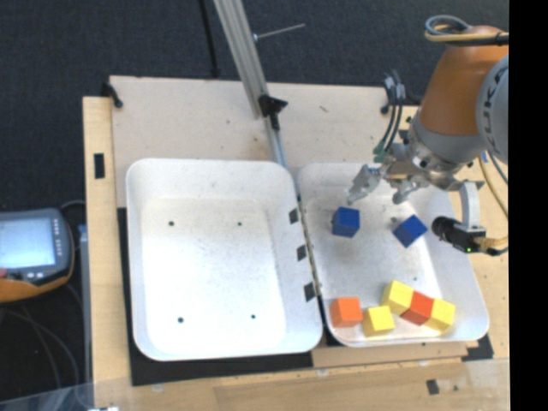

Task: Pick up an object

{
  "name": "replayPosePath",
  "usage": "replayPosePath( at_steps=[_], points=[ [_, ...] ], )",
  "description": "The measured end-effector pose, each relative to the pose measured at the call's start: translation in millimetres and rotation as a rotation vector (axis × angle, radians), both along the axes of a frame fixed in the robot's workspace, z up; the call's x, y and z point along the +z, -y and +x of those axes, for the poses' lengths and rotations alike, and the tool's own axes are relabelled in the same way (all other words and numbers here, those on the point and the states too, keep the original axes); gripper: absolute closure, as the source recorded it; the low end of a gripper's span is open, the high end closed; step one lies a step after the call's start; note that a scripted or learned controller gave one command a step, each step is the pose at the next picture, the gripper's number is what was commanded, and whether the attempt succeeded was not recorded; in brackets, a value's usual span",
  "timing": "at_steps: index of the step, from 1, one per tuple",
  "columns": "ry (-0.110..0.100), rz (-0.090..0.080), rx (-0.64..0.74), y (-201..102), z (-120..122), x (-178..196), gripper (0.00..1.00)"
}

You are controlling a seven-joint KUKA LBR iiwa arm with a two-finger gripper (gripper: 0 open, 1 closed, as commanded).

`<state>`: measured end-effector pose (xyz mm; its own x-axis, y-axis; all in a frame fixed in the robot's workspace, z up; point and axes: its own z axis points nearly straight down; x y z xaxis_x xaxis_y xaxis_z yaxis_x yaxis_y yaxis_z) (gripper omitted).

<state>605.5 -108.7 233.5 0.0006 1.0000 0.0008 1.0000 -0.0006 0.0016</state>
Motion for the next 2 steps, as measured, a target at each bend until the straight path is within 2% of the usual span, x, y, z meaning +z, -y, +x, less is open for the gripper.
replayPosePath(
  at_steps=[1, 2],
  points=[
    [0.000, -0.002, 0.001, -15.2, 17.8, -125.3, 0.00],
    [0.001, 0.000, -0.001, -14.7, 18.4, -115.8, 1.00]
  ],
)
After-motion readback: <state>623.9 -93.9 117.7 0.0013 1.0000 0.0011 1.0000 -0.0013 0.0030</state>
